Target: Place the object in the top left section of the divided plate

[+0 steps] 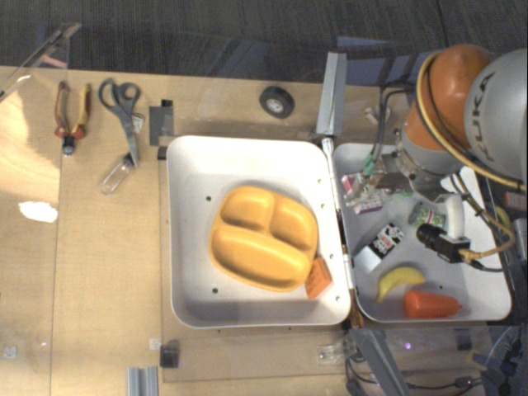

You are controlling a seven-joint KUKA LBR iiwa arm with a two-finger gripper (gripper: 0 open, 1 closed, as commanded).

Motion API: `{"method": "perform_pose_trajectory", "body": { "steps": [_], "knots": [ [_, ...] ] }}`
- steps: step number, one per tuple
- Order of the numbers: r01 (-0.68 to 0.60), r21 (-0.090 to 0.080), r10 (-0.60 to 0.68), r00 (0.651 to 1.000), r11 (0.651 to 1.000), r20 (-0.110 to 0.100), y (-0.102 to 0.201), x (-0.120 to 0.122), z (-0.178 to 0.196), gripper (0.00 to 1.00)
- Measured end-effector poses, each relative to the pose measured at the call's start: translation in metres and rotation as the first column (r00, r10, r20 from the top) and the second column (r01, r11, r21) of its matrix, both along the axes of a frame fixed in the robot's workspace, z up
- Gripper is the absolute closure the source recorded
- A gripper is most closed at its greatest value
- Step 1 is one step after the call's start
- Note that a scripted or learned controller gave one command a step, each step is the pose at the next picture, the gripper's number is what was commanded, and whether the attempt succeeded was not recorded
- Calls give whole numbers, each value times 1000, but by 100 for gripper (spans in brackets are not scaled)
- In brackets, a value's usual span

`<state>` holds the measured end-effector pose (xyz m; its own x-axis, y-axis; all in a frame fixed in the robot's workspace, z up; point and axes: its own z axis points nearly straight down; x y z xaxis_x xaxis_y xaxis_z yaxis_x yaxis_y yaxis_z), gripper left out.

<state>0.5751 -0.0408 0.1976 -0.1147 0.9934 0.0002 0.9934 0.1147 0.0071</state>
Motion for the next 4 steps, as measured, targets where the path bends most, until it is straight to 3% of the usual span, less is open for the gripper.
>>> {"method": "perform_pose_trajectory", "body": {
  "steps": [1, 2, 3, 4],
  "knots": [
    [-152, -1, 152, 988, 988, -2, 91, 15, 27, 100],
    [-256, -1, 256, 967, 967, -3, 162, 7, 1, 100],
    [-551, -2, 551, 835, 835, -1, 158, -16, -32, 100],
    [-550, -2, 550, 835, 835, 0, 158, -16, -31, 0]
  ]
}}
